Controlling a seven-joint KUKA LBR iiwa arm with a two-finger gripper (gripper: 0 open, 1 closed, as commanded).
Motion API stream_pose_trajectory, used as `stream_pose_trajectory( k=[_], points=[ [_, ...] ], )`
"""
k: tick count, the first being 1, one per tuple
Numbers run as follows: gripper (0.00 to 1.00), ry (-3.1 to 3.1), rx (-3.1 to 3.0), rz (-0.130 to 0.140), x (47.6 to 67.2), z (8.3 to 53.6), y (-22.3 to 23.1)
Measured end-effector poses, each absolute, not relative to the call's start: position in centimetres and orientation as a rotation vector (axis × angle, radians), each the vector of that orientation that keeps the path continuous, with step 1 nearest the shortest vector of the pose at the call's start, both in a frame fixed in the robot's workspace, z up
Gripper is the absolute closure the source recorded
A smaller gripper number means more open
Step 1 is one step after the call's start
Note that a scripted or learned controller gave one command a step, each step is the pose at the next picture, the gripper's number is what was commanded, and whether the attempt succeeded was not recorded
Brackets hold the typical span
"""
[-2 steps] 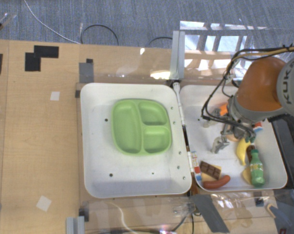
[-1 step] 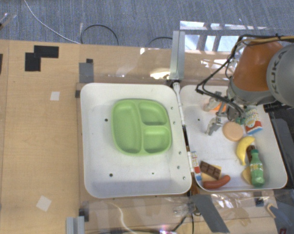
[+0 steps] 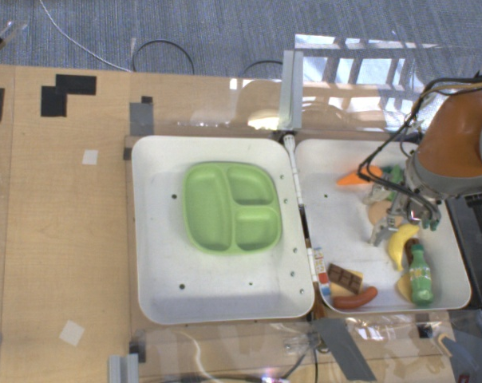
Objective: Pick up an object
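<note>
- The tool (image 3: 391, 223) hangs low in the right bin (image 3: 333, 174), at the end of the grey arm (image 3: 456, 146) with its orange band.
- Its metal tips sit over a tan, bread-like piece (image 3: 377, 211) and the upper end of the banana (image 3: 397, 247); whether they are apart or together cannot be told, and nothing can be seen clamped between them.
- All places below are relative to the banana, which lies right of the right bin's centre.
- A green bottle (image 3: 420, 274) lies just beside it, to the right and toward the near edge, touching or nearly so.
- A carrot (image 3: 353, 179) lies up and to the left, near the far part of the bin.
- A chocolate bar (image 3: 344, 278) and a red sausage (image 3: 356, 298) lie down and to the left, in the near left corner.
- Well to the left, the left bin (image 3: 157, 214) holds a green divided plate (image 3: 230, 207) lying flat.
- Both bins rest on the wooden table (image 3: 57, 238).
</note>
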State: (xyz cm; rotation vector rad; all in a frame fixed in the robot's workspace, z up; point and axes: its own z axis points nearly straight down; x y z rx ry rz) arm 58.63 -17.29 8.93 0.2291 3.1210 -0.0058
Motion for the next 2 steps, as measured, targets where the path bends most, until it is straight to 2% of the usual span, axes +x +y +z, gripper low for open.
stream_pose_trajectory(
  k=[1, 2],
  points=[
    [1.00, 3.102, 0.208, -0.007, 59.3, 10.5, -16.9],
    [1.00, 3.103, 0.323, 0.001, 62.0, 20.8, -11.5]
  ],
)
